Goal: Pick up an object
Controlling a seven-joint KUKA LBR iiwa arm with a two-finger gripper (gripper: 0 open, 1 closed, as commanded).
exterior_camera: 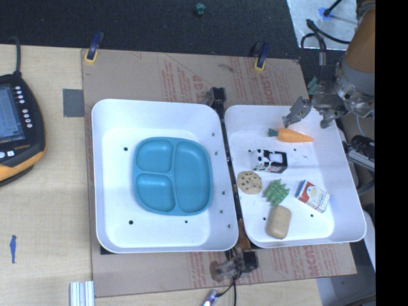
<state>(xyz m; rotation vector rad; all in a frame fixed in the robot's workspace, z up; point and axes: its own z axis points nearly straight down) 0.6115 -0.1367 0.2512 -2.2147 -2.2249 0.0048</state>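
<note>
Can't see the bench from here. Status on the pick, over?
Gripper open, above the right bin's far edge, holding nothing. Carrot lies just below it, not touched. Cookie, milk carton and potato lie nearer, clear of the carrot.

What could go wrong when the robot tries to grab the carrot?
The gripper hovers open above the carrot, which lies close to the right bin's far wall. A finger might hit that rim. The carrot looks round and tapered, so it could roll or squirt away as the fingers close.
</note>
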